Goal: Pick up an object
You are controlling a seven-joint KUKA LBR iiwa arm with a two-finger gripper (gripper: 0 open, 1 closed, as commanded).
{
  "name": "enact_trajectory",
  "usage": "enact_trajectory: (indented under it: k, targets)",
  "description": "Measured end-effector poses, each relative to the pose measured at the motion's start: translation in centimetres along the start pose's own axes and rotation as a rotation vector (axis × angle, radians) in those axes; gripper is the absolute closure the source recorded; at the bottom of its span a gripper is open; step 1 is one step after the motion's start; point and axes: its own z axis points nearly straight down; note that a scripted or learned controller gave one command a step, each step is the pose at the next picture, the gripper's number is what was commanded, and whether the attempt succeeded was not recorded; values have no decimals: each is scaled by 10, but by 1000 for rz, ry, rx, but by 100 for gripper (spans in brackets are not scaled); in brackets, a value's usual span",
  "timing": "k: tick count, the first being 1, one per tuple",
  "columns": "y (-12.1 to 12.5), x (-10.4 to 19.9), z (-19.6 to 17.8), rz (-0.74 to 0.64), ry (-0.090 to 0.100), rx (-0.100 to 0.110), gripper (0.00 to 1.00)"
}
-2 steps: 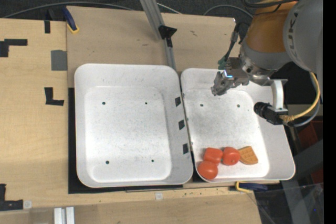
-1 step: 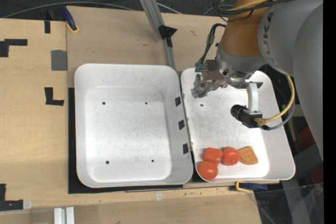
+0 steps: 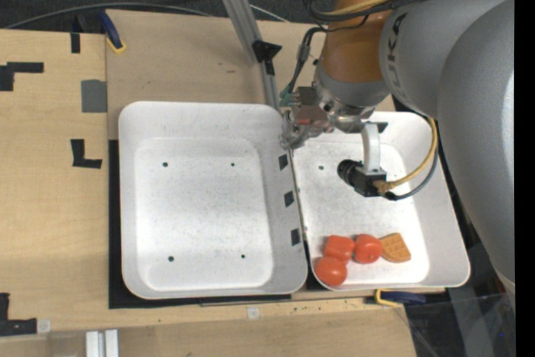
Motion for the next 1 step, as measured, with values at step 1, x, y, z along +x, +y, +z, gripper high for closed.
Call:
enact_trajectory:
  k: [1]
  targets:
    - [1, 55, -8, -1, 0, 0, 100]
